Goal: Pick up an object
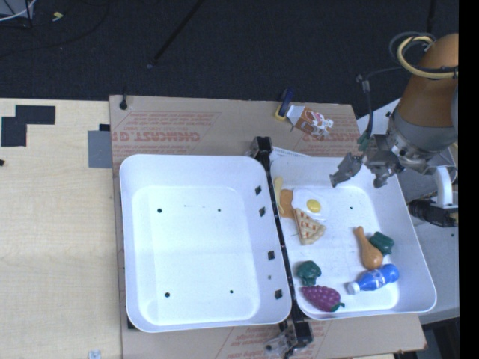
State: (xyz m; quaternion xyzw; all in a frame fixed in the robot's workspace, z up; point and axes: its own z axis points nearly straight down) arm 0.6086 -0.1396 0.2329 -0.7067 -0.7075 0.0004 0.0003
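Observation:
The right bin [419, 275] holds several toy foods: a fried egg [313, 206], a waffle wedge [309, 227], an orange piece [287, 203] by the divider, a brown drumstick [367, 250], a dark green pepper [382, 241], a blue bottle [376, 279], broccoli [308, 271] and purple grapes [322, 298]. My gripper [361, 176] hangs over the far edge of that bin, up and to the right of the egg. It is open, with nothing between its dark fingers [343, 175].
The left bin [127, 200] lies beside the right one, with a black hinge strip [271, 223] between them. A small snack packet [313, 121] and a blue-yellow clip [284, 107] lie on the cardboard behind the bins. Cables trail at the right.

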